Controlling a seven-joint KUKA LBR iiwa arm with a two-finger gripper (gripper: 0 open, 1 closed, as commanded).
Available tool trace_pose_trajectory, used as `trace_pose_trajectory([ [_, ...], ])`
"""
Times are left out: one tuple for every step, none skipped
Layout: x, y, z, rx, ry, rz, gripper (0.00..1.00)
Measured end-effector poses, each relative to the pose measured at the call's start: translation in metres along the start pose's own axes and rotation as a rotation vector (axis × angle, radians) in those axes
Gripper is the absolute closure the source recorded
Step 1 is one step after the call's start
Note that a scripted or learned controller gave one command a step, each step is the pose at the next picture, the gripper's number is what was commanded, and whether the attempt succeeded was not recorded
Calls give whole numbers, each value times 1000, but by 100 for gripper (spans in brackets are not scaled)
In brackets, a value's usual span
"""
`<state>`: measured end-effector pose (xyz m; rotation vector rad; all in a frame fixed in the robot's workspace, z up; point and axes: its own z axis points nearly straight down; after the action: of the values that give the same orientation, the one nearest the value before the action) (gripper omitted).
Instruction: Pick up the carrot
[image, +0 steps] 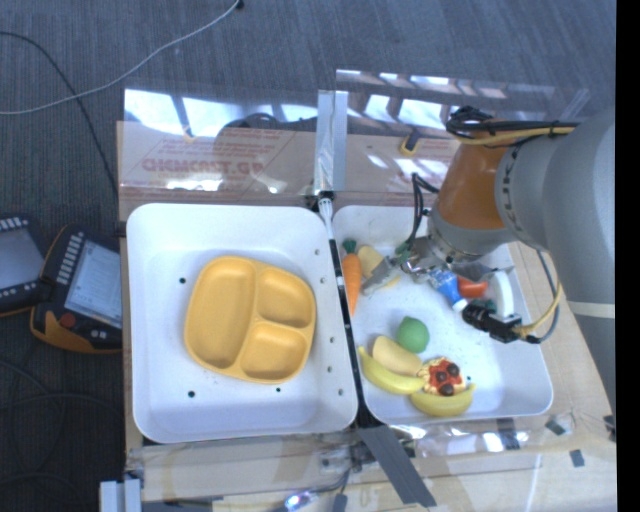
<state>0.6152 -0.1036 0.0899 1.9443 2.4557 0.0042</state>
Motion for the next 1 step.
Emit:
trace_pose_trajectory([
  [-13,46,3,33,13,113,0],
])
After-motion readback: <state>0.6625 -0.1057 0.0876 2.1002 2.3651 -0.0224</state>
